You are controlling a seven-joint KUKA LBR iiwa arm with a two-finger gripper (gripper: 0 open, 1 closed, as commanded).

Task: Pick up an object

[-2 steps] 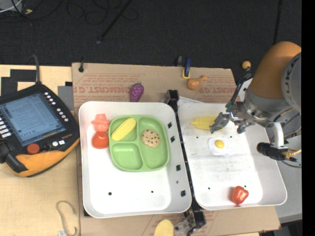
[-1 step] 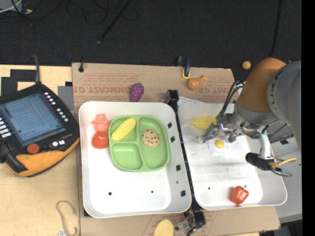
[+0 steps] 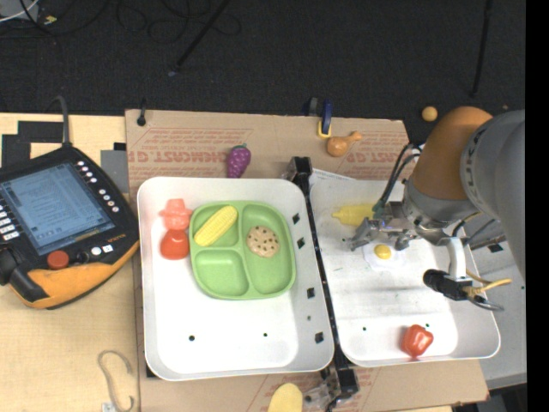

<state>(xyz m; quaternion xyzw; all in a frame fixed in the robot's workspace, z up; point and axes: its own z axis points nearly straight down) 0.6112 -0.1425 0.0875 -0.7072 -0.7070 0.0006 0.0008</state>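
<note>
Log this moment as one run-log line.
gripper over right bin | beside fried egg | red pepper untouched | grasp unconfirmed

Even overhead light; two shallow white plastic bins (image 3: 225, 354) bright, faint shadows; upper frame dark, focus slightly soft.

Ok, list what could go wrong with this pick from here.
1. The gripper sits low in the right bin between a yellow piece and a fried egg toy, which lie close together. It may nudge one while going for the other.
2. The egg looks flat against the bin floor, so the grasp may slide off it.
3. The gripper works near the divider between the bins, and a sideways push could knock something against it.
</note>
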